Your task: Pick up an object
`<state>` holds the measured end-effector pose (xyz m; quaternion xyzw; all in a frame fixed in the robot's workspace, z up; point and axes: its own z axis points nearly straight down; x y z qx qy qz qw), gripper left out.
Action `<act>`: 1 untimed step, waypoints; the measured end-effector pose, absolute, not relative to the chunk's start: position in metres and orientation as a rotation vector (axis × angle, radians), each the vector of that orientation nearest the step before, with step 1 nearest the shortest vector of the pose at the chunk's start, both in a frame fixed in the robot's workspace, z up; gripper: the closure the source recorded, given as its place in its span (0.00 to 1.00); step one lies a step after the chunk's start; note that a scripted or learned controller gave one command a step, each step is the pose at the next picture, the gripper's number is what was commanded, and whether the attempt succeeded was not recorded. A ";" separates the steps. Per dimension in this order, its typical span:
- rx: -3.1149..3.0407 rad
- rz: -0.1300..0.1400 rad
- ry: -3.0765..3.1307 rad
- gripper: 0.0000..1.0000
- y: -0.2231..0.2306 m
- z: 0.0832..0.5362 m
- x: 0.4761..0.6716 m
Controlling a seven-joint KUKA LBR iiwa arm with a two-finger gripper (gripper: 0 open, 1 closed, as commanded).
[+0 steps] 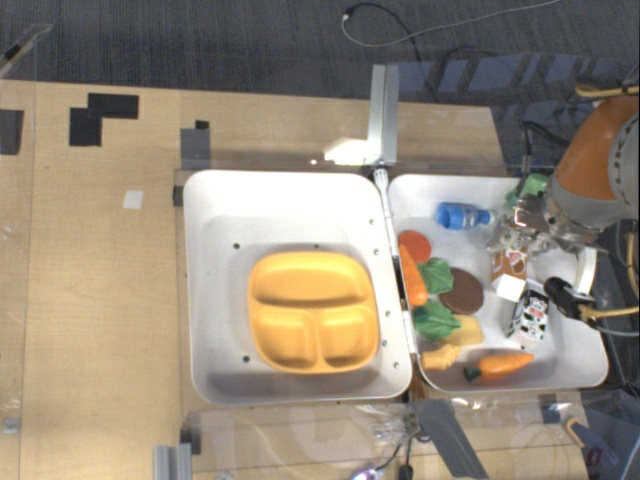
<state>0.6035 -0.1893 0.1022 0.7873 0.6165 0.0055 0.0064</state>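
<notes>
- The yellow compartment tray [313,308] lay in the middle of the left bin [215,268], a smooth moulded plastic piece with rounded corners and three shallow wells; nothing lay in it.
- Right of that tray, past the rim the two bins share, the right bin [590,363] held the pickable clutter: a red disc [414,245], an orange carrot [411,283] against leafy green pieces [436,298], a flat brown round [463,291], and another carrot [500,366] with a green tip near the front wall.
- Farther right of the tray sat a blue bottle [462,215], a small white block [509,288] and a black-and-white cow-patterned carton [530,320].
- Farthest from the tray, the claw [520,230] hung low over the right bin's back part, just right of the bottle; I could not tell how it was set, and no object showed in it.
- As I judged it, the pick was not yet made: choosing, closing and lifting all remained.
</notes>
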 end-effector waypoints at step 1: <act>2.475 0.007 1.928 1.00 -0.137 0.193 0.631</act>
